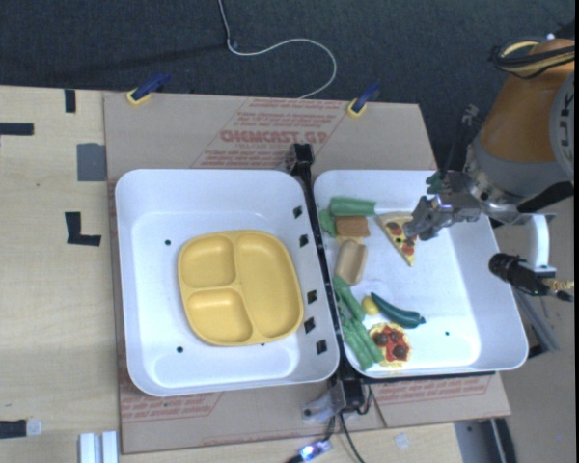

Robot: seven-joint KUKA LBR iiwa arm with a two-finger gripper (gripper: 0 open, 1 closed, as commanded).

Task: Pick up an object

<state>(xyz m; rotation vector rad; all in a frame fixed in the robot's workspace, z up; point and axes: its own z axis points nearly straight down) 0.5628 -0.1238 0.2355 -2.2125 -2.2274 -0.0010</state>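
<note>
My gripper (pixel 427 222) hangs over the back part of the right bin (pixel 463 287), just right of a toy pizza slice (pixel 401 239). Along the bin's left side lie a green pepper (pixel 352 204), a brown bread piece (pixel 351 227), a tan roll (pixel 349 260), a long green pod (pixel 350 318), a dark green cucumber (pixel 397 311) and a second pizza slice (pixel 390 341). The fingers are hard to make out from above. No object shows between them.
The left bin (pixel 145 258) holds a yellow divided plate (pixel 239 287). A black divider (pixel 314 258) with clips runs between the bins. A white cable (pixel 270 46) lies on the dark cloth behind the bench.
</note>
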